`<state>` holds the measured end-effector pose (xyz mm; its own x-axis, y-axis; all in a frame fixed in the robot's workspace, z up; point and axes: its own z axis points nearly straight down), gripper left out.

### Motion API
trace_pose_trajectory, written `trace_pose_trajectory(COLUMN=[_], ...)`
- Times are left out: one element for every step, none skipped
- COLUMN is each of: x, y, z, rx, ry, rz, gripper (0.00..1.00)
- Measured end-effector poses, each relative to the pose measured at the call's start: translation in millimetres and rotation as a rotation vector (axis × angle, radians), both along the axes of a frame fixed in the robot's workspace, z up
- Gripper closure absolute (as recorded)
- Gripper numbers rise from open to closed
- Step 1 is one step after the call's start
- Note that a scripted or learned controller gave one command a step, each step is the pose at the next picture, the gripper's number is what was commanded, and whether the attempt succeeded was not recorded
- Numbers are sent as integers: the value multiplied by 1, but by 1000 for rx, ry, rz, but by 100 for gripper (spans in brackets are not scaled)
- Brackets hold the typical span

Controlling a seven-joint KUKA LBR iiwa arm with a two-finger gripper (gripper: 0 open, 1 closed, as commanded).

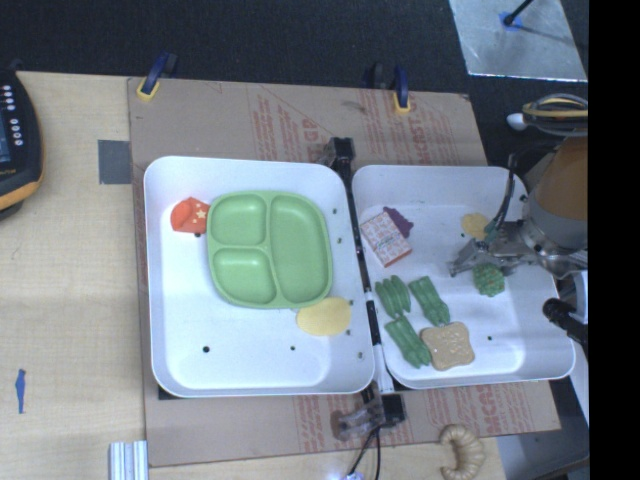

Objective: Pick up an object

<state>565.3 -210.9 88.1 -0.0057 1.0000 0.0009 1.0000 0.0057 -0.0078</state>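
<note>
One claw (487,259) hovers by a green toy (489,281).

We see an evenly lit scene, bright on the two white bins (250,368) in the middle of the frame, whose floors come close to washing out. The dark floor (250,18) across the top stays dim, save a pale patch (520,28) at upper right. Shadows are soft and short. The whole frame is slightly soft, and small print on the cardboard (300,118) is unreadable.
</note>
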Motion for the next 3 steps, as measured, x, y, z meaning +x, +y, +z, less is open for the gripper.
trace_pose_trajectory(x=[1,10,9], y=[-1,-2,-1], z=[15,148,140], rx=[-2,-5,-1], ry=[-3,-18,-6], rz=[0,-1,-1], gripper=[100,100,0])
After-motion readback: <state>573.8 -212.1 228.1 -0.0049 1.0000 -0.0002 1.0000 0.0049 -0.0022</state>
